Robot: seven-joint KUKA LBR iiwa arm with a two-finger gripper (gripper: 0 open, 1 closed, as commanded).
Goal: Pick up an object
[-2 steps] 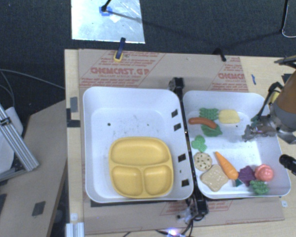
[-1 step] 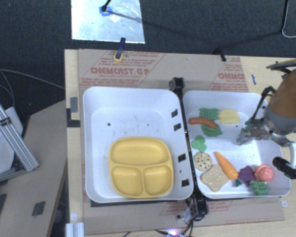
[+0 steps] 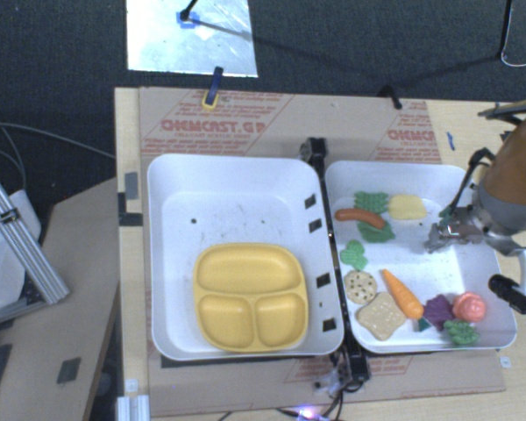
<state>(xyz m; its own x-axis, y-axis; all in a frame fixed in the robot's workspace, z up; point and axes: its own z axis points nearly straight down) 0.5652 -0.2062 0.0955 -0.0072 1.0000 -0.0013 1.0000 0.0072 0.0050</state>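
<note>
Gripper low over the right bin, metal fingertips on bare white plastic, well apart from the toys. Whether its jaws are apart or together, I cannot tell; too small and blurred. Nothing sits between them. In that bin: a sausage across a leafy green piece, a pale yellow lump, a speckled round cookie, a tapered carrot, a toast slice. In the left bin, a smooth yellow three-compartment plate.
</note>
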